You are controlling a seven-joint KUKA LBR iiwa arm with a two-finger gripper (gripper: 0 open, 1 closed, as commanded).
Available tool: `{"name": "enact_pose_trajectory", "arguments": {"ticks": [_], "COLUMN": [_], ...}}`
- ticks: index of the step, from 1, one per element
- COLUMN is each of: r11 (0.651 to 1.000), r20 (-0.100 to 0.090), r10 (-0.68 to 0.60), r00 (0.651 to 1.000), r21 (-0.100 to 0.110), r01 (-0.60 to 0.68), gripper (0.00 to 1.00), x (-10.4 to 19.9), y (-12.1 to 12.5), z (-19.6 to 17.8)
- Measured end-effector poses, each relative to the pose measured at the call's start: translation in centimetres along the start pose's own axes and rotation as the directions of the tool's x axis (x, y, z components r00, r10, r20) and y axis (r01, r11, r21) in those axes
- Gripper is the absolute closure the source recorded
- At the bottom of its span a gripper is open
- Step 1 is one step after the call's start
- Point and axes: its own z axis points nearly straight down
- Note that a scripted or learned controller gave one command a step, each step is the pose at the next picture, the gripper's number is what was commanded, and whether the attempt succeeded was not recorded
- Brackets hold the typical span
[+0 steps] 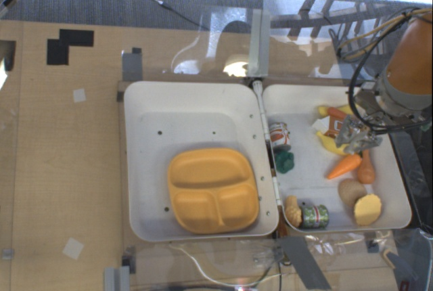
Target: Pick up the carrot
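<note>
The end effector [358, 135], its opening impossible to judge, hovers just above the carrot [344, 166] in the right bin [308, 107].

I am viewing two white bins; the left bin [145, 147] is serving as my landmark. Inside it, a yellow-orange compartment tray [213, 189] is showing one uniform colour. In the right bin [304, 107], just beside the landmark's right wall, a can [279, 135] is showing a white-and-red label, and a dark green item [284, 161] is lying below it. Farther right of the landmark, I am seeing the bright orange carrot [344, 166], a duller orange piece [366, 169], a yellow banana [329, 143], a tan potato [350, 191], a pale yellow wedge [367, 209] and a green-banded can [314, 216]. The gripper [357, 135] is appearing grey under the arm's orange band [409, 63]. The bench [61, 168] is showing light tan wood with black square markings [67, 45].
</note>
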Motion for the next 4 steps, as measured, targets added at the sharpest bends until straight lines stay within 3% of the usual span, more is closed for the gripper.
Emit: {"name": "enact_pose_trajectory", "arguments": {"ticks": [1, 2, 3, 4], "r11": [0.844, 0.654, 0.364, 0.090], "r20": [0.001, 0.002, 0.004, -0.002], "r10": [-0.536, -0.757, -0.932, -0.996], "r00": [0.844, 0.654, 0.364, 0.090], "r21": [0.003, 0.002, -0.003, -0.001], "r01": [0.536, 0.757, 0.932, 0.996], "gripper": [1.00, 1.00, 1.00, 1.00], "x": [-3.2, -8.5, -5.3, 3.2], "y": [1.7, 5.1, 2.3, 0.4], "z": [-1.0, -1.9, 4.0, 1.3]}}
